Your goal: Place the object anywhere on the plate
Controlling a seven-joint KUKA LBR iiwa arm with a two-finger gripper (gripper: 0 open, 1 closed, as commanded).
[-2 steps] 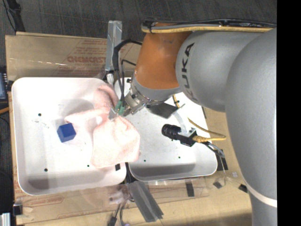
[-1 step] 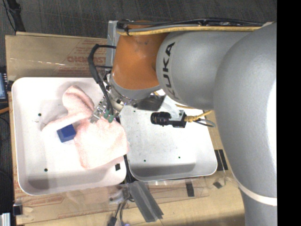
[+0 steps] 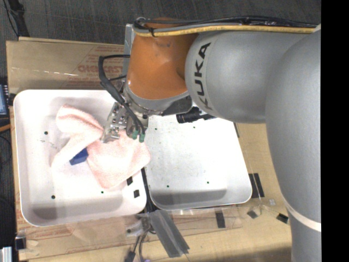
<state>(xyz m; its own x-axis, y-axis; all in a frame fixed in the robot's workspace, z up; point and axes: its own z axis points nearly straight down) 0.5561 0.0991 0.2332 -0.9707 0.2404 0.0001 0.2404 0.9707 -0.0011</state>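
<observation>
Jaws set low over the right part of the pink towel [image 3: 109, 152], tips at the cloth; open or closed, cannot tell. Gripper [image 3: 121, 129] hanging below the orange band [image 3: 155, 64] of the grey arm [image 3: 256, 75], which reaches in from the right and hides the far edge of the right bin [image 3: 202, 162]. Towel crumpled in the left bin [image 3: 32, 162], spread toward that bin's right wall. Small blue object [image 3: 79, 157] lying on the towel's left fold, left of the gripper and apart from it. Right bin just right of the towel. Brown cardboard [image 3: 49, 64] behind the left bin.
</observation>
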